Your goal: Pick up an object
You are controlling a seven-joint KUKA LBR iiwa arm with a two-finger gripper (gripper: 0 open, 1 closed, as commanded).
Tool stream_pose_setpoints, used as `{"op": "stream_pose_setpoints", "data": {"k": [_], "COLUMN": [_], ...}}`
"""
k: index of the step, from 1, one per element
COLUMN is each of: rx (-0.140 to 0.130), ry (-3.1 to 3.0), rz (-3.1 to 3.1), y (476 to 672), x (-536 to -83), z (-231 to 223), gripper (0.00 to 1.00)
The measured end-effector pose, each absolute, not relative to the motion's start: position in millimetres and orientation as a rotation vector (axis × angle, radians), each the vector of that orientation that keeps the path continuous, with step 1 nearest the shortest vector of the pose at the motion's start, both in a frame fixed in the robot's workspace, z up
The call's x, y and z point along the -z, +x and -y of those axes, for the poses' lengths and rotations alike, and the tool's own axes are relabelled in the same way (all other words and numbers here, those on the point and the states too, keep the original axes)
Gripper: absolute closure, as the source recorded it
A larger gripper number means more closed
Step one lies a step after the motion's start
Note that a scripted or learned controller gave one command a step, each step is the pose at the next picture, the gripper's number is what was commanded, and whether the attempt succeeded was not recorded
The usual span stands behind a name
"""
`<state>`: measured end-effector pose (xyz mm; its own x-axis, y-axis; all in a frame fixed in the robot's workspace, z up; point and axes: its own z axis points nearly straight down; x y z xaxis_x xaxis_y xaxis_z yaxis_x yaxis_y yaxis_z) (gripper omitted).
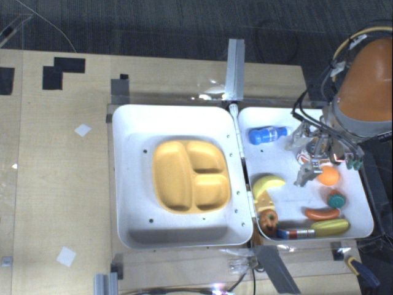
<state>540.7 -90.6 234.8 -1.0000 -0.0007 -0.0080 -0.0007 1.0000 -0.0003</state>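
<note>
1. Wooden bench (55,165) bears two shallow white bins side by side. Black patches mark its far left corner; small pale squares lie on the wood left of the bins.
2. A grey metal post (235,69) stands at the far end of the divide between the bins.
3. Left bin (129,134): holds a yellow compartment tray (190,176), lying flat near the middle, three sections visible.
4. Right bin (362,217): crowded. Blue bottle (267,134) on its side at the far left corner. Yellow banana-like piece (265,185) against the left wall. Below it a small brown-orange toy (267,217), shape hard to read.
5. Near edge of right bin: a marker-like stick (295,233), a yellow-green oblong (330,227), a red sausage shape (321,213) just above it, and a teal round piece (336,200).
6. Orange ball (329,176) sits right of centre in the right bin, just beside the gripper.
7. Gripper (312,168) hangs low over the right bin, between bottle and ball; cables loop round the wrist. Whether its fingers are apart or together cannot be told; nothing is visibly clamped.
</note>
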Motion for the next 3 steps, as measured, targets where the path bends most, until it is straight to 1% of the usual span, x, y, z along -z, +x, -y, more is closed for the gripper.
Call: {"op": "stream_pose_setpoints", "data": {"k": [1,2,3], "rx": [0.001,0.002,0.0], "ry": [-0.056,-0.483,-0.009], "rz": [-3.127,-3.098,-3.133], "y": [537.3,497.2,569.7], "x": [-272,-197,-177], "z": [68,104,101], "gripper": [0.0,0.0,0.0]}}
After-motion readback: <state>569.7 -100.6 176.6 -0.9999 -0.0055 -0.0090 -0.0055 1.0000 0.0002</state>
